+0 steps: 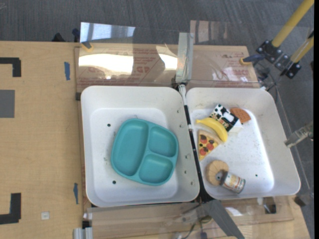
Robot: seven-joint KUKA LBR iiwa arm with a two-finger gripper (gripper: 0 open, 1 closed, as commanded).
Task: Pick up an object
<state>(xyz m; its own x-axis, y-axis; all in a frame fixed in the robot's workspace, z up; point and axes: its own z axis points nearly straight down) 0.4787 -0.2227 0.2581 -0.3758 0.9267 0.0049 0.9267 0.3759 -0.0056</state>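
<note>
Though loose, banana (213, 128) in right bin (261, 156)

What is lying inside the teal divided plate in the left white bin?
The teal divided plastic plate shows three compartments with only bare teal surface in each. The plate covers part of the left white bin's floor, so anything beneath it stays hidden.

Two shallow white plastic bins, left (94, 108) and right (264, 108), present a smooth, slightly glossy finish, the right one speckled. The teal divided plastic plate (144, 152) looks smooth and matt; the small metal can (233, 182) shines. The tan surface (40, 133) appears matt, like cardboard or wood.
</note>
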